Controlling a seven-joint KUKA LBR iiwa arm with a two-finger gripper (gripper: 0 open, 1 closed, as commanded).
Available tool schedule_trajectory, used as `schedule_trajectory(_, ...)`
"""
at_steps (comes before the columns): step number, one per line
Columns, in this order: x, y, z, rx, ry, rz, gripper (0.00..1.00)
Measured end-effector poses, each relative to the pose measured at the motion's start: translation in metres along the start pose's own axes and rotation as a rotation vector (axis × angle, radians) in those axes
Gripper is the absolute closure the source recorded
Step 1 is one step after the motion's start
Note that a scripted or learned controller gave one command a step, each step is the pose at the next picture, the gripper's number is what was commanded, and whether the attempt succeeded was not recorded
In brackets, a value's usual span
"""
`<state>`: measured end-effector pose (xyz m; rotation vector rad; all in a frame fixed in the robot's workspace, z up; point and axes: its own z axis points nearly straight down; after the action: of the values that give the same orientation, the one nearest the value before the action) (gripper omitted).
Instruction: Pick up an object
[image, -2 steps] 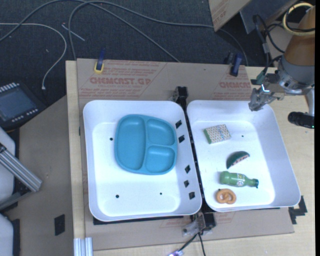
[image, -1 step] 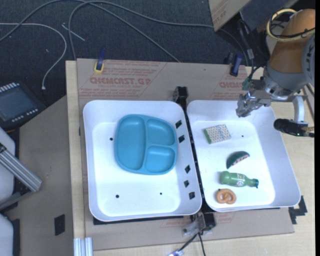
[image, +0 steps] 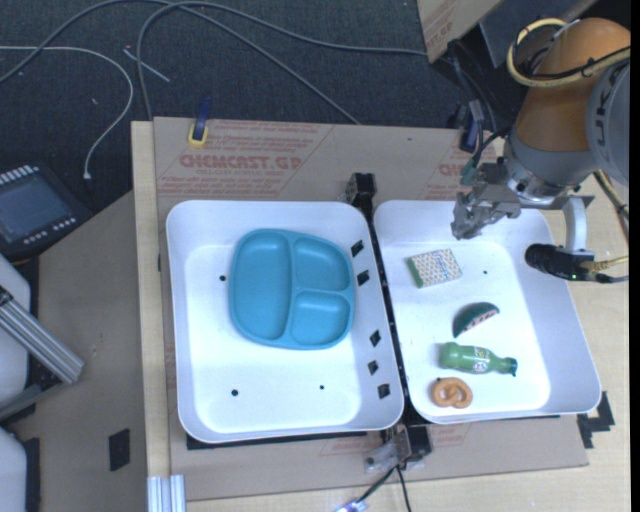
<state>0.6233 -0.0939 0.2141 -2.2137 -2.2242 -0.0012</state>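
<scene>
The right bin (image: 560, 300) holds several small items: a speckled white sponge-like block (image: 435, 267), a green watermelon slice (image: 476, 317), a green bottle lying on its side (image: 476, 360) and a brown pretzel (image: 452, 393). My gripper (image: 468, 225) hangs over the bin's far left corner, above and slightly right of the speckled block, with nothing visible between its fingers. The grey arm with its orange band (image: 570, 90) comes in from the upper right.
The left bin (image: 200, 330) carries a blue divided plate (image: 292, 288). A row of black clips (image: 374, 330) runs along the seam between the bins. Cables lie on the dark floor behind the bench, and a black fitting (image: 558, 261) hangs by the arm.
</scene>
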Motion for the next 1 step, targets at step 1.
schedule_trajectory(1,0.0491,-0.0192,0.0074,0.002,0.000,0.000,1.00)
